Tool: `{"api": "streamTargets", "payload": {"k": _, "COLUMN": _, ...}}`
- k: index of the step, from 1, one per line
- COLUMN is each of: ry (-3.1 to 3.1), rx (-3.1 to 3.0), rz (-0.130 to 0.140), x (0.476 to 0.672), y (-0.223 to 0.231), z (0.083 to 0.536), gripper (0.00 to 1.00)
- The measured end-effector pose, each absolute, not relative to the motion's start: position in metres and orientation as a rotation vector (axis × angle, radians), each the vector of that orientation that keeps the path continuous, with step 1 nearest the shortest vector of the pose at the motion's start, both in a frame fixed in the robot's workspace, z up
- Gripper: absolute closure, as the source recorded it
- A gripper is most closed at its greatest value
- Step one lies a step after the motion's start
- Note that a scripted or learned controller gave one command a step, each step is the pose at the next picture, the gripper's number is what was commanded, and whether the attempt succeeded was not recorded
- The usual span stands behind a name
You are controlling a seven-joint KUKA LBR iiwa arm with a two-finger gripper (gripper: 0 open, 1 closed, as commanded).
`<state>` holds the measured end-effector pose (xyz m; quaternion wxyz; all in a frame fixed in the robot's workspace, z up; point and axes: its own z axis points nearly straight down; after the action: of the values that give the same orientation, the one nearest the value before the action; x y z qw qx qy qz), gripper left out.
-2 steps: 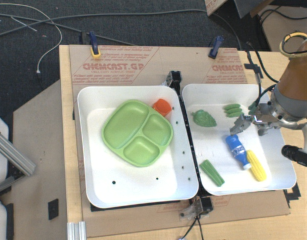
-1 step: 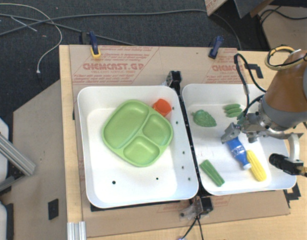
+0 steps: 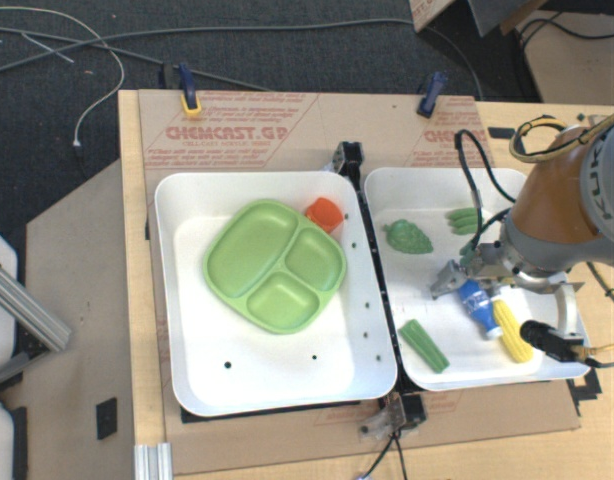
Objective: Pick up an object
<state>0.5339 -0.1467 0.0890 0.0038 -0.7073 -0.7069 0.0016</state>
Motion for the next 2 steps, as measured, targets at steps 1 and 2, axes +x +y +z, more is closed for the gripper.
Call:
{"api": "streamTargets", "payload": {"k": 1, "ry": -2.22, "rx": -2.222, "rz": -0.003, "x": 0.536, "y": -0.147, "z": 0.104, "gripper": 1.0}}
{"api": "streamTargets", "payload": {"k": 2, "ry": -2.227, "rx": -2.224, "rz": -0.006, "x": 0.533, "y": -0.145, "z": 0.167, "gripper": 1.0}}
